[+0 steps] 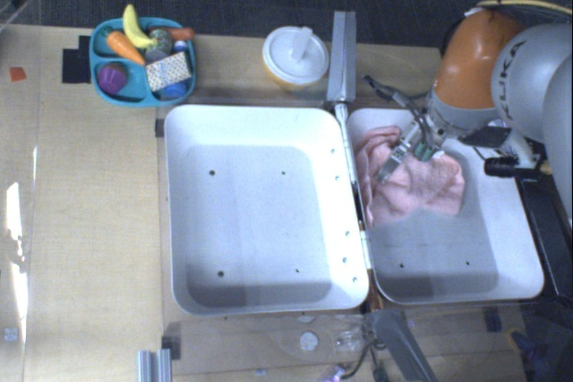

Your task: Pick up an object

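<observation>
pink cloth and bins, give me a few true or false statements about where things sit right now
1. The pink cloth lies in the right bin. True.
2. The pincer is over the left bin. False: it is over the cloth in the right bin.
3. A blue tray of toy food sits inside the left bin. False: it sits on the bench beyond that bin's far left corner.
4. A white-lidded cup stands on the bench beyond the bins. True.
</observation>
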You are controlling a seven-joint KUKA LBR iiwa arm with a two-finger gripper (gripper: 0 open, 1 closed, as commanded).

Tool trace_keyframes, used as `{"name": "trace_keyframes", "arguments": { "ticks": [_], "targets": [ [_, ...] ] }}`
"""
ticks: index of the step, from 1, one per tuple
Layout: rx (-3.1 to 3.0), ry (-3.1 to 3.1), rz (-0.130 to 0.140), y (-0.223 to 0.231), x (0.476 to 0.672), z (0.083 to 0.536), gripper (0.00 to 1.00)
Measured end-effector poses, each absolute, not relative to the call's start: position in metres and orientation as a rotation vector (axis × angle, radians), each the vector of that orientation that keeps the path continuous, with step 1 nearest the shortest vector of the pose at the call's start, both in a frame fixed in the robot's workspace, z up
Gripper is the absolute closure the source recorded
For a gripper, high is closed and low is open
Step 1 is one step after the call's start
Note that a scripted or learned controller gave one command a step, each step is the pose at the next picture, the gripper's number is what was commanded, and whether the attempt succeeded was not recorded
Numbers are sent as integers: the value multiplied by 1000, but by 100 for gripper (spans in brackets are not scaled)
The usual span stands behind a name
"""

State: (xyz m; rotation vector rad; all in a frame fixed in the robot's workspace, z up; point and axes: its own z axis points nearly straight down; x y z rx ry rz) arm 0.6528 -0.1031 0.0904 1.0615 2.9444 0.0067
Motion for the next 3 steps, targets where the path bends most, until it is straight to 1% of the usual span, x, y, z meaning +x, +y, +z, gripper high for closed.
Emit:
{"name": "trace_keyframes", "arguments": {
  "ticks": [1, 2, 3],
  "targets": [
    [1051, 2939, 12, -101, 656, 103, 100],
    [1231, 2877, 7, -50, 655, 266, 100],
    [1276, 2867, 2, -80, 659, 184, 100]
  ]
}}
